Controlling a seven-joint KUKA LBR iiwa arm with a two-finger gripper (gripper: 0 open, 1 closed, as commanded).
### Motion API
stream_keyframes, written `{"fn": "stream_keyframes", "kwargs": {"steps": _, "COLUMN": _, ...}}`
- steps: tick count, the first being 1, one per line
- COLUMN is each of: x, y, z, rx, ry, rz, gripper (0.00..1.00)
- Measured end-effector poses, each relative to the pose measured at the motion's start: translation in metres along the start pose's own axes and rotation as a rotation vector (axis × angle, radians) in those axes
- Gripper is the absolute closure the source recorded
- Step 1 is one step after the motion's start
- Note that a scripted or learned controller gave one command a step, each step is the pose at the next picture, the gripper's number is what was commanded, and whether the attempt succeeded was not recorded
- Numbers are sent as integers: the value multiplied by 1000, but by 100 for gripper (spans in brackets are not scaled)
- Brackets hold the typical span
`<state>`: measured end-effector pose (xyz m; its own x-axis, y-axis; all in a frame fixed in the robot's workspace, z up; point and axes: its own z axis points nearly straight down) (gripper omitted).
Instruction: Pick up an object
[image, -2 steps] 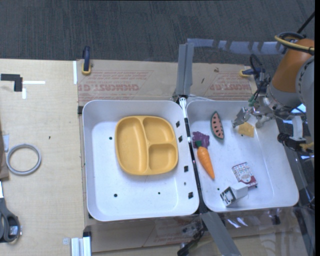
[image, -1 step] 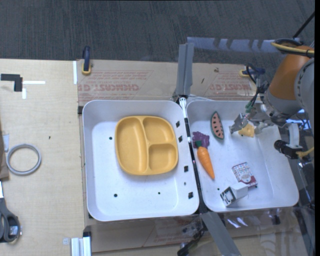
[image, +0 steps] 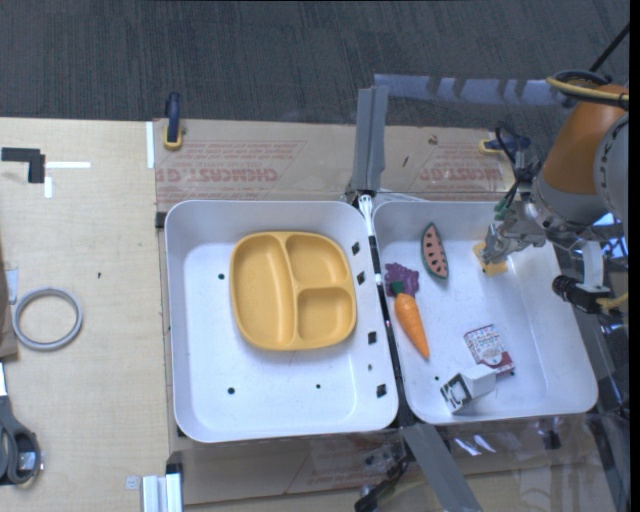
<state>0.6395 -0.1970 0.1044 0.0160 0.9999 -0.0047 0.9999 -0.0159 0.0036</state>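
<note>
Yellow and small, the object (image: 494, 266) lies at the right bin's (image: 560, 400) far end under my pincer (image: 499, 248), whose spread I cannot tell, so I may nudge it against the wall.

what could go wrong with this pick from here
1. The end effector is low over a small yellow piece near the right bin's far wall; it might clip that wall or nudge the piece away.
2. The piece looks small, so it may slip out.
</note>
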Motion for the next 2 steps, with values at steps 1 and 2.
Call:
{"fn": "stream_keyframes", "kwargs": {"steps": 1, "x": 80, "y": 14, "z": 12, "rx": 5, "ry": 3, "rz": 291, "gripper": 100}}
{"fn": "stream_keyframes", "kwargs": {"steps": 2, "x": 80, "y": 14, "z": 12, "rx": 5, "ry": 2, "rz": 291, "gripper": 0}}
